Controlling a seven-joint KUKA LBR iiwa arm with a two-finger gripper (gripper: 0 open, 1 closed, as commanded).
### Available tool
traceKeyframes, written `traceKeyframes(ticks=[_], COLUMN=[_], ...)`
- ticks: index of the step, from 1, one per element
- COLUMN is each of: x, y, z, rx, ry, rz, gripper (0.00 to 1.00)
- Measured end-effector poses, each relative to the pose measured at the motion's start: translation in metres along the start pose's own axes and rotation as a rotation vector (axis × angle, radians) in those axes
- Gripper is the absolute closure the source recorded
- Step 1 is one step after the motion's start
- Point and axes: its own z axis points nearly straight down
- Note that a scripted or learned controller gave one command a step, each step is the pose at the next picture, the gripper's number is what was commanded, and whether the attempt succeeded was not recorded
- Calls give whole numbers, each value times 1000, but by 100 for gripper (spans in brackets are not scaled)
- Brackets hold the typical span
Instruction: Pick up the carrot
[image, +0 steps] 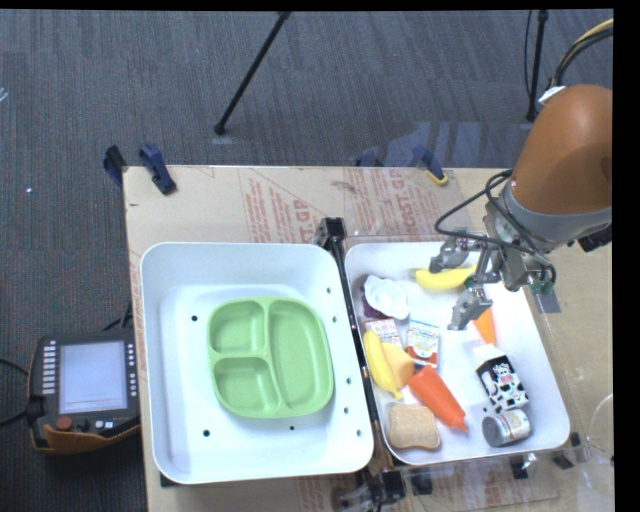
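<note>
Now you see the gripper (478, 297) hanging over the far part of the right bin (548, 360), with the bin's far wall just behind it and its right wall near. Open white floor lies only directly below and to the right of the fingers; the rest of this bin is crowded.

From this slant you cannot tell if the fingers are spread or pressed together, and nothing shows clearly between them. A small orange piece (486, 326) lies just under the fingers, maybe touching; you cannot tell. A yellow banana (443, 279) lies just to the left of the gripper.

The carrot (438, 396) lies nearer to you and a little left of the gripper, pointing to the near right corner, apart from the fingers. Beside it are a yellow corn-like piece (383, 362), a bread slice (413, 427), a small carton (423, 343), a black-and-white bottle (500, 380) and a can (506, 428).

Farther left, the left bin (165, 300) holds a green divided plate (270, 357). Both bins stand on a cardboard-covered bench (250, 205); a tablet pendant (88, 388) lies on the carpet.
</note>
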Motion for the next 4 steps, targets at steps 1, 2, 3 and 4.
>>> traceKeyframes(ticks=[1, 2, 3, 4], x=[18, 106, 56, 15], y=[-43, -12, -38, -60], z=[150, 141, 150, 149], rx=[0, 5, 1, 2], ry=[1, -43, -1, 0], rz=[137, 279, 422, 721], gripper=[0, 0, 0, 0])
